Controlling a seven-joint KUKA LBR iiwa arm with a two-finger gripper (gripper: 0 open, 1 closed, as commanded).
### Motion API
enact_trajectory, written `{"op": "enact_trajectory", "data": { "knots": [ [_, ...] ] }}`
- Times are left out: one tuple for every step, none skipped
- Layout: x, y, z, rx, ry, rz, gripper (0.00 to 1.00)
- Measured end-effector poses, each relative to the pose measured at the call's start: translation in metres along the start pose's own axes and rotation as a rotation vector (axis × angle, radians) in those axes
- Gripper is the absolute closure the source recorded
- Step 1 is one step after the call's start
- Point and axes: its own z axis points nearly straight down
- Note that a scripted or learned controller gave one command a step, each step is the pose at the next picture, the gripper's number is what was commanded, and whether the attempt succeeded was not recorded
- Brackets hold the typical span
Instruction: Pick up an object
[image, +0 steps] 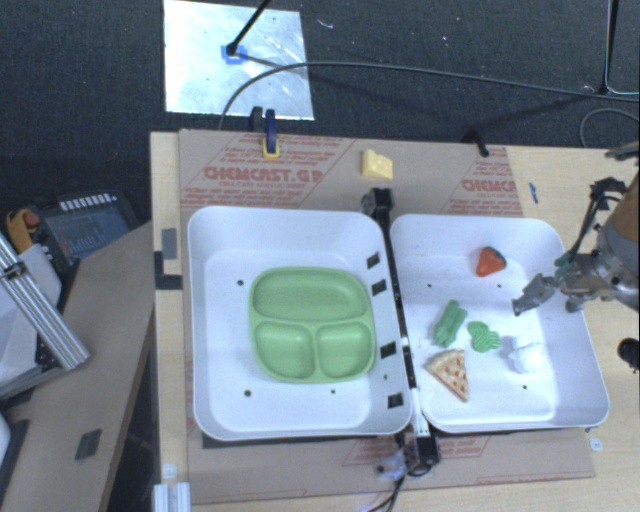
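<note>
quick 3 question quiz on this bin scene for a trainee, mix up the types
1. True or false: the green tray lies in the left bin.
2. Which toy lies nearest the right bin's front edge? A) pizza slice B) orange-red piece C) white piece
3. Fill in: the yellow block rests on the ____ behind the bins.

Key: 1 true; 2 A; 3 cardboard

In the right white bin lie an orange-red toy piece with a green top near the back, a green pickle-like piece tilted beside a small green leafy piece, a tan pizza-slice wedge in front, and a small white piece.
</note>
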Motion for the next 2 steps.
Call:
{"op": "enact_trajectory", "data": {
  "knots": [
    [0.001,0.003,-0.007,-0.013,-0.003,-0.004,0.00],
    [0.006,0.010,0.037,-0.011,-0.002,-0.005,0.00]
  ]
}}
